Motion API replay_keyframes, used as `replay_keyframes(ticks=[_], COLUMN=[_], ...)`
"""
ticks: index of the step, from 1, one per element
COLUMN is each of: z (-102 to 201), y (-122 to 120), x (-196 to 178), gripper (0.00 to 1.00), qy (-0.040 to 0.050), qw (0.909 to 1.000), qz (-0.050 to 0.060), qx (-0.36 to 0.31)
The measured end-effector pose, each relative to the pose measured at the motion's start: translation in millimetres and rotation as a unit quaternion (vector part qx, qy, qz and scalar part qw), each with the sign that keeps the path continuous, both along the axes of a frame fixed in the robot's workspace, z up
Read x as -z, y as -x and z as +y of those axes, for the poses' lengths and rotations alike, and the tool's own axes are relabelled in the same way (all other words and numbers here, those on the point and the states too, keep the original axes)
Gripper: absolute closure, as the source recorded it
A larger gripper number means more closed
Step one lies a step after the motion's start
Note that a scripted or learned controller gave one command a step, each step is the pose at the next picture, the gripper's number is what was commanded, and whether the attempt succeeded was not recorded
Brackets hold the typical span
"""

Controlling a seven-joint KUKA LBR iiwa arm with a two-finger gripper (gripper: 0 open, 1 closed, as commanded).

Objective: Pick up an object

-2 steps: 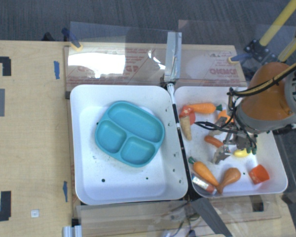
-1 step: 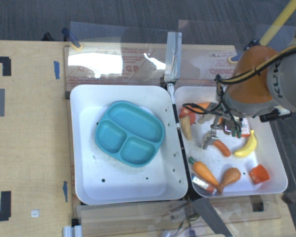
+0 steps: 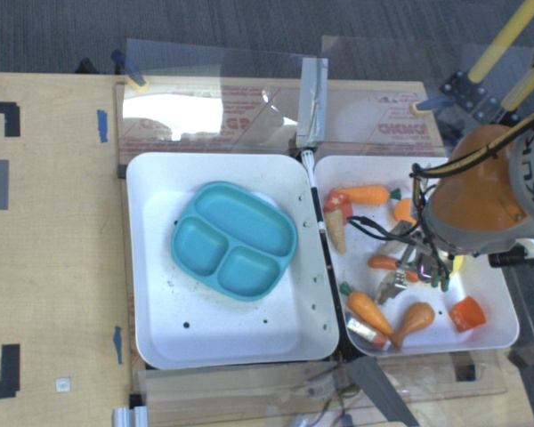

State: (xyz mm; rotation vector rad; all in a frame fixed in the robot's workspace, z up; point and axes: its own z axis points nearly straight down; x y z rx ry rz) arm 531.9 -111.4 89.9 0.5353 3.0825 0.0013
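Note:
My gripper [image 3: 397, 281] hangs low over the middle of the right bin [image 3: 503, 327], under the grey wrist with its orange band [image 3: 476, 185]. Toy food lies around it. A small orange piece [image 3: 382, 261] sits just to its left, very close to the tip. Below it lie a carrot [image 3: 370, 310] and a brownish orange gourd [image 3: 413, 319]. A red-orange block [image 3: 467, 313] rests at the lower right. A longer carrot [image 3: 365, 195] and a red piece [image 3: 336, 201] lie at the bin's far end. Nothing is visibly held.
The left bin [image 3: 151, 265] holds a blue divided plate [image 3: 235, 240]. A beige stick [image 3: 337, 231] lies along the right bin's left wall, and a small metallic item [image 3: 363, 331] sits at its front left corner. Cables [image 3: 374, 229] trail from the wrist.

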Motion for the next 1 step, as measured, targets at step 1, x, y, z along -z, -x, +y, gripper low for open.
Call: replay_keyframes(ticks=[1], z=[17.4], y=[-36.0], x=[0.1], gripper=[0.0], qy=[0.0006], qw=[0.9998], qz=[-0.001], qx=[0.019])
